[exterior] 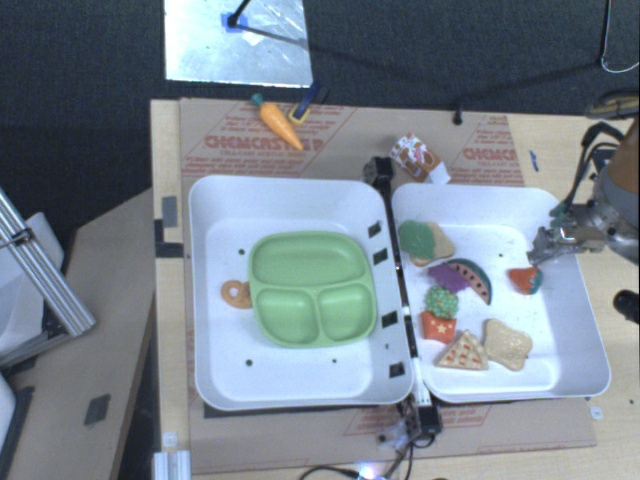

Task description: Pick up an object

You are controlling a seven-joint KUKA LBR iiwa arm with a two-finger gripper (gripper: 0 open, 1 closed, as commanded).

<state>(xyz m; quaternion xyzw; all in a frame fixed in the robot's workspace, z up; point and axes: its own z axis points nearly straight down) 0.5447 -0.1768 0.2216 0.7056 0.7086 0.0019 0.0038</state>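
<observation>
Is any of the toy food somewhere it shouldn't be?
Yes. A toy carrot lies on the cardboard behind the left bin, and a small packet sits behind the right bin. The other food is in the bins.

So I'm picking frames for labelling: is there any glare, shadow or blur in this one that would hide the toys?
Camera view: even, soft light, with faint shadows under the green tray and the toys; the foil sheet at the top shines brightly; the white bins look slightly washed out; the gripper near the right edge is a bit blurred, while the toast and watermelon slice stay readable.
</observation>
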